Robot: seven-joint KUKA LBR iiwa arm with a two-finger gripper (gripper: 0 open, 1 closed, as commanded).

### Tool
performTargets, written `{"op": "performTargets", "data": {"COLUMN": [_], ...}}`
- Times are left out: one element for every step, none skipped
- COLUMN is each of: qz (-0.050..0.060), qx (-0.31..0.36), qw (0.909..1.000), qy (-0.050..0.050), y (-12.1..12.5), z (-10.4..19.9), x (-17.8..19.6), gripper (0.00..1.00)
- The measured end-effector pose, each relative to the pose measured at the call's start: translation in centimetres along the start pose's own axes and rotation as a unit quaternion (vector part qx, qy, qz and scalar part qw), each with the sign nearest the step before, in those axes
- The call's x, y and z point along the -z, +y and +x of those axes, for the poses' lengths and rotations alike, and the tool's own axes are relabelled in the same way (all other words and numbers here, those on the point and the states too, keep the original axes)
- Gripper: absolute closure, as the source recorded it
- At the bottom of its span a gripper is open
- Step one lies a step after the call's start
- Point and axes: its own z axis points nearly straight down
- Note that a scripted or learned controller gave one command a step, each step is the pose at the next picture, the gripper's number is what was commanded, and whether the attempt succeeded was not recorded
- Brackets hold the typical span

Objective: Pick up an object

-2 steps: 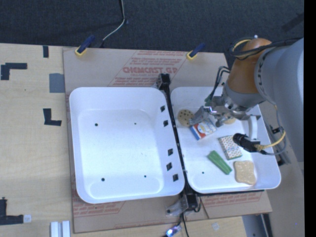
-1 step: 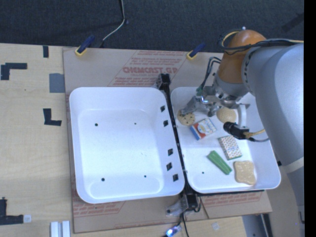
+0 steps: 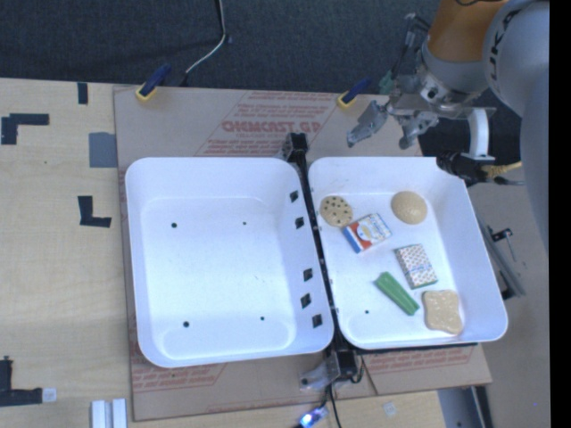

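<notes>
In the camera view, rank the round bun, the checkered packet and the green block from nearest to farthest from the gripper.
Gripper hangs above the right bin's far edge, fingers spread.
1. Round bun, far side of the right bin.
2. Checkered packet, mid-bin, toward its right.
3. Green block, toward the near edge.

You've got a light wood bench with black tape marks on it, a cardboard sheet with red print clipped on top, and a dark blue curtain behind with 1 cable hanging down.
</notes>
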Motion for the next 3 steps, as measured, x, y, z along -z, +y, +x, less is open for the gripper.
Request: {"op": "performTargets", "data": {"qz": [0.013,0.01,0.003], "qx": [-0.003,-0.002,-0.004], "qw": [0.9999,0.9999,1.0], "qy": [0.0,0.0,-0.003], "y": [-0.9,-0.6,-0.3], "z": [-4.3,-4.1,-10.1], "x": [-15.1,-13.3,-0.9], "gripper": [0.0,1.0,1.0]}}
